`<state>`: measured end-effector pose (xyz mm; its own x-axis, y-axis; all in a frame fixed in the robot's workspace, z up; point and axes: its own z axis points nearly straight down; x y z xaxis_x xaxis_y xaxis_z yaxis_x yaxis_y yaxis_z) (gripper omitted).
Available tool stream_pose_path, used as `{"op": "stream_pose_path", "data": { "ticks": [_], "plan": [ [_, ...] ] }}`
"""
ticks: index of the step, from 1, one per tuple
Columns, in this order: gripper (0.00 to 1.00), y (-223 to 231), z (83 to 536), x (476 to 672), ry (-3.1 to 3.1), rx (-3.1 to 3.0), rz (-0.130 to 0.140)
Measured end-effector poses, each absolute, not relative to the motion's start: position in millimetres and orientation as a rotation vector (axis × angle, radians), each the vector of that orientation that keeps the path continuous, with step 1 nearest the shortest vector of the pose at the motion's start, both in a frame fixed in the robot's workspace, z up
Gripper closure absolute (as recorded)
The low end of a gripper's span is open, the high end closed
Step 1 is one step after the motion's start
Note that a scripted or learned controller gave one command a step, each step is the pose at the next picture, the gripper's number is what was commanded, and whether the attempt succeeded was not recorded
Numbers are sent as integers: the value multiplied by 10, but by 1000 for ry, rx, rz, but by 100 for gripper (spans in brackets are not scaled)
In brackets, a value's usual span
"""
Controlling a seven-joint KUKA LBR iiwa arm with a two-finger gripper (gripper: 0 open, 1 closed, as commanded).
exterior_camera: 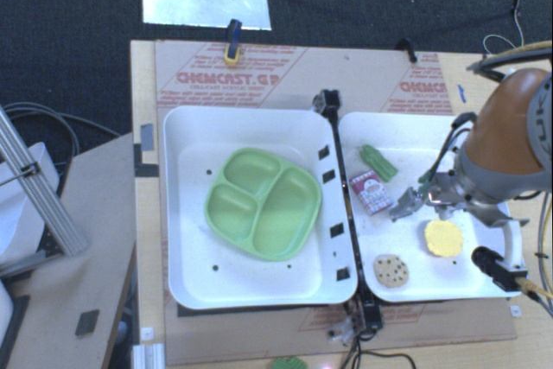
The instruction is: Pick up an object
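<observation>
Nearest, a round brown chocolate-chip cookie [391,270] lies in the right white bin [406,127] beside a flat yellow disc [444,238], so the gripper [406,206], fingers apart and empty over a small red-and-white carton [371,191], should centre squarely before closing.

The hand [406,205] hovers in the right bin [406,130] beside the small red carton [371,191].

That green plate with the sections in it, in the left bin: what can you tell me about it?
The pale green divided plate looks like moulded plastic, roughly rounded-square, with three compartments: two smaller ones towards the left and one larger towards the right. All three hold nothing. It lies flat, turned at a slant, near the middle of the left white bin, touching only the bin's floor.
</observation>
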<state>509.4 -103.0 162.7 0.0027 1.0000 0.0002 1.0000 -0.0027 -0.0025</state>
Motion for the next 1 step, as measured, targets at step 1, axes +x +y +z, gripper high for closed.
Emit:
{"op": "stream_pose_path", "data": {
  "ticks": [1],
  "plan": [
    [0,-1772,2243,4886,-2222,-2231,-2]
  ]
}}
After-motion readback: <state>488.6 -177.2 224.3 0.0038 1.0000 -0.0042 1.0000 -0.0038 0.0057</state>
